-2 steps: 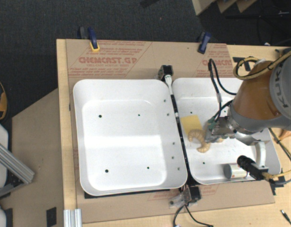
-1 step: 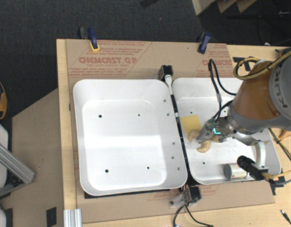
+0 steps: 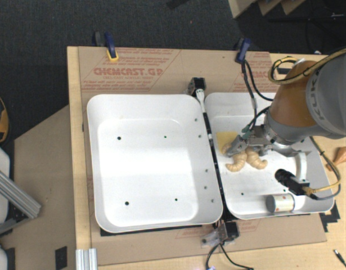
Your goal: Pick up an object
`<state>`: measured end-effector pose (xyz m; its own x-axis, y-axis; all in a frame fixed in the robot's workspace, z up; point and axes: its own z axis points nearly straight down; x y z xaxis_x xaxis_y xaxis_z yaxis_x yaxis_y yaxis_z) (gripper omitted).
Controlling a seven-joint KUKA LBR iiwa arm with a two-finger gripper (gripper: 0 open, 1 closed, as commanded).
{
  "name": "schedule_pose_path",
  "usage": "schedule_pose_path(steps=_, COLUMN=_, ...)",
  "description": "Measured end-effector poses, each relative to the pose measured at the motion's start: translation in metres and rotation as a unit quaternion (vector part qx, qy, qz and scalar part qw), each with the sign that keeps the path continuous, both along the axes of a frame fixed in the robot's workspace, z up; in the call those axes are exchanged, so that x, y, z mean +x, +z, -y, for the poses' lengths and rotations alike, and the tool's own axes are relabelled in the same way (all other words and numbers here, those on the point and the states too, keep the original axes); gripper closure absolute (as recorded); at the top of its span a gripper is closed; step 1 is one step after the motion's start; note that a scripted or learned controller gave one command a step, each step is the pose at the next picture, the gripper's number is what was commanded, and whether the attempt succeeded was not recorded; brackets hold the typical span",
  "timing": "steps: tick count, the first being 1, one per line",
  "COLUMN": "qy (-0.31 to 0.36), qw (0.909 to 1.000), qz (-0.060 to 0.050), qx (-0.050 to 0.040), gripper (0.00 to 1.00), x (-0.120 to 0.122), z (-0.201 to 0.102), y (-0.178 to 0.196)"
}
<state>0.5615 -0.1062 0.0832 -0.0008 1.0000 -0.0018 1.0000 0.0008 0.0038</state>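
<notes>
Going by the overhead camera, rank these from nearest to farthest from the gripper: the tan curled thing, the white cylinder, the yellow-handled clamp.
Measured from the gripper, low over the right bin:
1. Tan curled thing, just beneath the gripper in the right bin.
2. White cylinder, at the right bin's near edge.
3. Yellow-handled clamp, on the board's far edge, beyond the left bin.

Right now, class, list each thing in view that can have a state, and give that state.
Left bin: flat on the bench, nothing visible in it.
Right bin: flat on the bench, holds the objects.
Tan object: lying in the right bin, under the gripper.
Yellow piece: lying flat.
Gripper: down over the tan object; grip unclear.
</notes>
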Motion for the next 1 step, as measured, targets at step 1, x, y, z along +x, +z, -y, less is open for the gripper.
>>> schedule_pose_path(steps=1, qy=-0.001, qw=1.0, qz=0.001, qx=0.0, gripper=1.0, x=-0.001, z=-0.0002, y=0.0126)
